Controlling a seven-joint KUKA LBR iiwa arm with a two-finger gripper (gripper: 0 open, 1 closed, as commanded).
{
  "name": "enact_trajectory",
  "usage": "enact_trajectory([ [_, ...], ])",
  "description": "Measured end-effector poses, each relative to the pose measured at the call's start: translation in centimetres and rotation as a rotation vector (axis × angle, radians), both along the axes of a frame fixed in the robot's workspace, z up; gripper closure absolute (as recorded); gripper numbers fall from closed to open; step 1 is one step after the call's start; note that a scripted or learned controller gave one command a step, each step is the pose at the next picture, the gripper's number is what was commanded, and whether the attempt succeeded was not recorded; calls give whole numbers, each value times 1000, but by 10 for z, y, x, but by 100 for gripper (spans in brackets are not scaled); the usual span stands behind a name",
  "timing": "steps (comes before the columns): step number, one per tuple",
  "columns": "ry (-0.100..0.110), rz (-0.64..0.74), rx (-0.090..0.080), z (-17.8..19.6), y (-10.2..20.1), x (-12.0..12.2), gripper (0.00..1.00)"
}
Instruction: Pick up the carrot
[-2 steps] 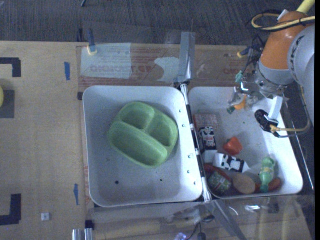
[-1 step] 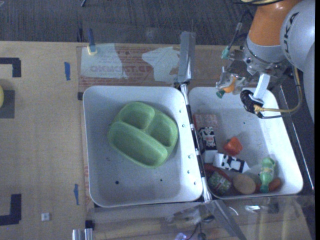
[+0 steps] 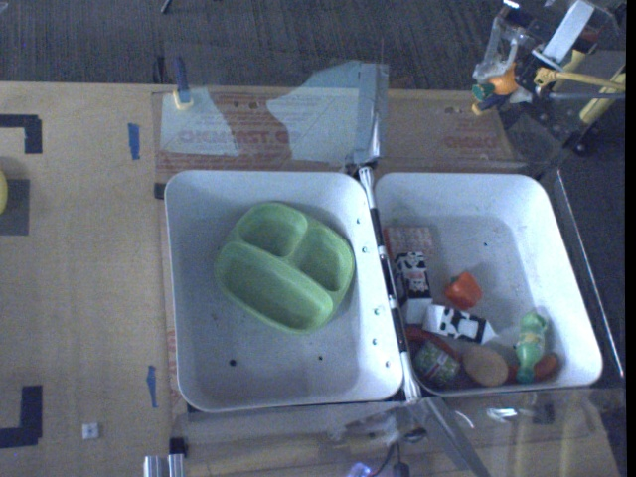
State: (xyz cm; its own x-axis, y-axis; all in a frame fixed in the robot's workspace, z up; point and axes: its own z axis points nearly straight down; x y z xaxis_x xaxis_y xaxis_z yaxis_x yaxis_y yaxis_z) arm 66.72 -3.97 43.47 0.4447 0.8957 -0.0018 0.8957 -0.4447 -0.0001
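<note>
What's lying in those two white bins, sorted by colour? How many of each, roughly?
Green: 3, the divided plate, a bottle-like toy and a round piece
Orange or red: 2, a small orange piece and one at the corner
Black-and-white: 2, cartons and
Tan: 1, a potato-like lump
Brownish: 1, a flat packet
Total: 9, as far as the clutter lets me tell.

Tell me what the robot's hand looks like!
The gripper sits at the view's top right. Its frame looks pale and see-through, with small orange and green bits near the tip, white and grey blocks behind it, and yellow bars to its right.
</note>
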Motion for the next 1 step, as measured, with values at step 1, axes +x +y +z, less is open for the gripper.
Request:
enact_trajectory([
  [1, 3, -92, 2, -184, 18, -2, 100],
])
